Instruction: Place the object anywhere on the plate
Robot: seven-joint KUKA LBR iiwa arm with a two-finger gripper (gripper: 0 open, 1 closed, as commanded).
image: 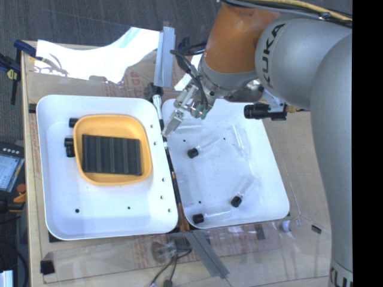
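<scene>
A yellow rounded-square plastic plate (114,149) with a dark ribbed insert sits in the left white bin (54,208). At its 3 o'clock, 3 clear black-capped tubes (202,146) lie in the right white bin (272,190). The two-finger gripper (173,123) hovers at this bin's 11 o'clock corner, jaws slightly apart, gripping nothing. It should centre over 1 tube before closing.

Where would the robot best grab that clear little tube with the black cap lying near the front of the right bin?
Probably across the clear barrel of the capped tube, coming straight down from above. It lies flat on the right bin floor, slanting away from its black cap, so the jaws should straddle it crosswise. The barrel is long and see-through; the cap end is short and gives less to hold.
</scene>
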